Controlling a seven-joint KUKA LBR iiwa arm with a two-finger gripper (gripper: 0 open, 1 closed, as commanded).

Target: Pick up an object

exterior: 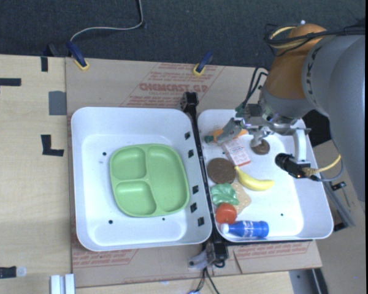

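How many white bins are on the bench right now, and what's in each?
2. The left bin holds a green divided plate. The right bin holds a banana, a blue bottle, a brown disc and other small items; the arm may hide some.

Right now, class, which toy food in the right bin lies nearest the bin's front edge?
The red tomato, beside the blue bottle; the banana and brown cookie lie farther back.

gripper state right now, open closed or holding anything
Gripper: over the back of the right bin, near the orange item and small packet; open or closed cannot be told, nothing visibly held.
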